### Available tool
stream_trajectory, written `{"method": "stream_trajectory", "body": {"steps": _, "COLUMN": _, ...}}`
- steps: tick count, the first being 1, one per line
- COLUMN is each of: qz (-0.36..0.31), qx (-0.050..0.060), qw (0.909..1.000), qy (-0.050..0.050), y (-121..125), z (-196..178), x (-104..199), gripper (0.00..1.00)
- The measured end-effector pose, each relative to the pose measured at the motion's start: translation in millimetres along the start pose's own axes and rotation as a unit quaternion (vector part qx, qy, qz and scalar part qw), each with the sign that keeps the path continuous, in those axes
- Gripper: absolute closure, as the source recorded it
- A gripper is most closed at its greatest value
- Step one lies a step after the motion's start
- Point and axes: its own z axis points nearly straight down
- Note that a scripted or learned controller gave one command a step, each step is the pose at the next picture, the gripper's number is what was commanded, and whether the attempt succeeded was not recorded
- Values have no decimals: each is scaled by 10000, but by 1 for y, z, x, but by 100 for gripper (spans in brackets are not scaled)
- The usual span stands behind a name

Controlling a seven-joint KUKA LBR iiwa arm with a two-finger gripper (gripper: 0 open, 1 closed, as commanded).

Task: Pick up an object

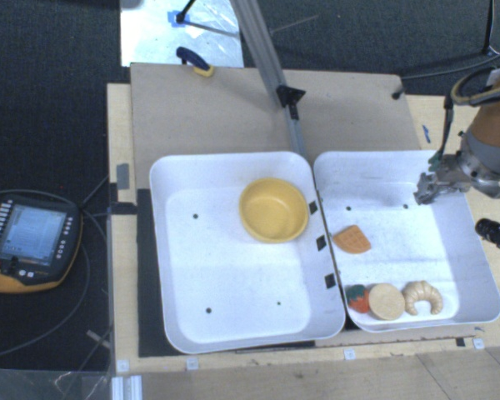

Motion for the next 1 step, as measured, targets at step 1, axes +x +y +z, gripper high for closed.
{"method": "stream_trajectory", "body": {"steps": 1, "qz": -3, "qx": -3, "qw": 10000, "qy": -1, "y": 3, "z": -43, "x": 3, "gripper": 100}}
